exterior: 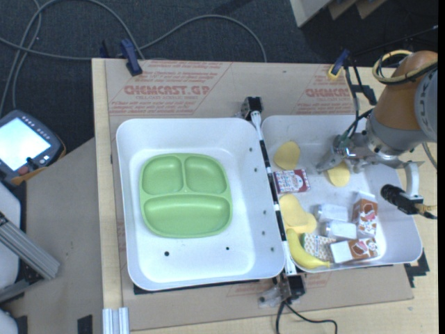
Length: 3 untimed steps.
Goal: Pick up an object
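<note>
1. Camera view, left side: left bin point(132, 186) carrying a green divided plate point(185, 195), set well apart from the arm.
2. Camera view, right side: right bin point(410, 245) crowded with small goods, among them a yellow disc point(286, 154) at the far left, a small red-and-white packet point(291, 181) just near of it, a banana point(304, 255) along the near left wall, and brown snack packets point(364, 227) toward the near right.
3. Arm point(403, 110) entering from the right, orange band above the wrist, with the gripper point(338, 157) low over the far middle of the right bin.
4. A small yellow piece point(339, 176) lying just near of the gripper tip, touching it or nearly so; the likeliest object for the pick.
5. Tool state: impossible to tell from this slant how wide it stands, and nothing visibly clasped in it.
6. Step in hand, as a judgement: closing on the yellow piece, not yet lifted.
7. To do it well: centre over the piece before closing, descend straight down, keep clear of the far wall and the cable beside the wrist.
8. Lift slowly and check for the piece rising with the tool; a rounded, smooth piece likely to slip out sideways under an off-centre squeeze.
</note>
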Each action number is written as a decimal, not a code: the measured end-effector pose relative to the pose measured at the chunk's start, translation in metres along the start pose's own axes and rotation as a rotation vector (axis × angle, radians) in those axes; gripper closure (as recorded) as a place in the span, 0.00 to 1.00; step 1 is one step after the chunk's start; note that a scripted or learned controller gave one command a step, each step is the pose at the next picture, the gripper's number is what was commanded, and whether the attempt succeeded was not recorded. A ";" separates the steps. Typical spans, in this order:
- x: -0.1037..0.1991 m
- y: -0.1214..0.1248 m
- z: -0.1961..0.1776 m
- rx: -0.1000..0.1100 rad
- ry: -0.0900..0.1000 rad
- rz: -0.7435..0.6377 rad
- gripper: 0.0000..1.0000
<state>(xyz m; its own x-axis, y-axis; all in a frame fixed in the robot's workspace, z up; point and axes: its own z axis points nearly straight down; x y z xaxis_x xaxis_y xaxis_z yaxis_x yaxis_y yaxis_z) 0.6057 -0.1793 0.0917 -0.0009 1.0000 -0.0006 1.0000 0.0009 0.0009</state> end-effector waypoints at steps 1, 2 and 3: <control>0.000 0.001 -0.011 -0.004 -0.001 -0.001 1.00; 0.000 0.001 -0.011 -0.003 -0.001 -0.001 0.00; -0.008 0.053 0.010 0.031 -0.001 0.009 0.00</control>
<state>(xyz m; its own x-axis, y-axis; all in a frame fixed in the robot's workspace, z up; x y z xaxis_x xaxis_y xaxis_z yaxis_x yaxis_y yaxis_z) 0.6584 -0.1871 0.0819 0.0077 1.0000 -0.0017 0.9995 -0.0078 -0.0302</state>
